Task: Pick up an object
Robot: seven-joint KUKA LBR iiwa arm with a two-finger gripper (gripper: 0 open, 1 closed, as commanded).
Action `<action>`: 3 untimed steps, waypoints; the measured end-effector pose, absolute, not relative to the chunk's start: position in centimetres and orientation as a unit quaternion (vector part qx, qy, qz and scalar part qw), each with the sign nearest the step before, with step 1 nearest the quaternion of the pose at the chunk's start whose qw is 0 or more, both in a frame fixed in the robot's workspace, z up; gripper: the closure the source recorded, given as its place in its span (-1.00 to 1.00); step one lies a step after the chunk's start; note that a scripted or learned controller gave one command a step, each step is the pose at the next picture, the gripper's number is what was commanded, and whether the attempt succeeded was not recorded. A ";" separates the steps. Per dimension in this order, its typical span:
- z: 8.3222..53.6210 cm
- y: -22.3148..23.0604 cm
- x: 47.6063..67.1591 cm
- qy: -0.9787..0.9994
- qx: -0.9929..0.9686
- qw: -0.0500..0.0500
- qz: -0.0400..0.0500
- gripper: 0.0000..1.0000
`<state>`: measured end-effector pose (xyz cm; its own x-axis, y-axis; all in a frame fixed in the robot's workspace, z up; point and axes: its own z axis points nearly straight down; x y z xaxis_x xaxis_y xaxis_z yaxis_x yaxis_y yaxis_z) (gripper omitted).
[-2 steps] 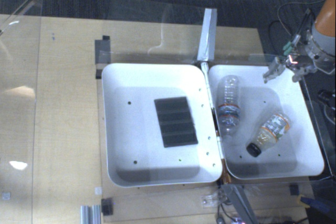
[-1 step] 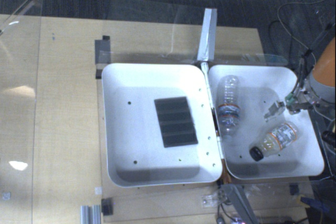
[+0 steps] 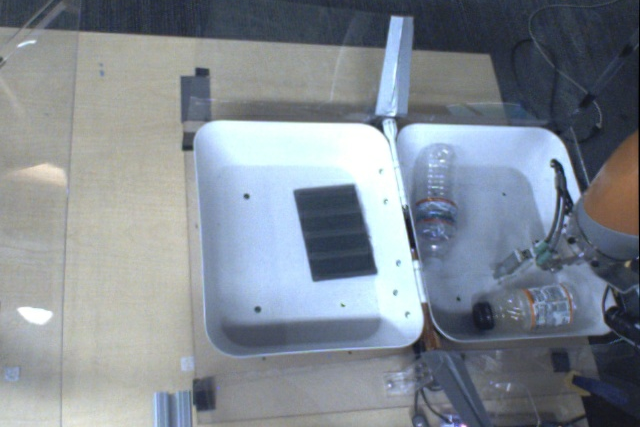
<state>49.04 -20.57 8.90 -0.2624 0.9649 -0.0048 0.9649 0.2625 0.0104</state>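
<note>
Two white bins are placed side by side on a wooden bench (image 3: pixel 100 215). A dark ridged pad (image 3: pixel 335 232) is seen in the left bin (image 3: pixel 230 165); two clear bottles, one upright-lying (image 3: pixel 436 200) and one black-capped (image 3: pixel 527 308), are kept in the right bin (image 3: pixel 500 150). The gripper (image 3: pixel 520 260) is held just above the capped bottle, its state cannot be told.

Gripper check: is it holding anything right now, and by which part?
Nothing is visibly held. The gripper hangs in the right bin, just above the capped bottle lying on its side, with no object seen between its fingers.
</note>
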 end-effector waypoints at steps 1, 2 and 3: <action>11.6 -15.9 51.6 0.808 0.590 0.003 0.002 -1.00; 8.9 -14.3 59.1 0.855 0.519 0.006 0.003 -1.00; 9.3 -12.0 63.3 0.872 0.489 0.015 -0.009 -1.00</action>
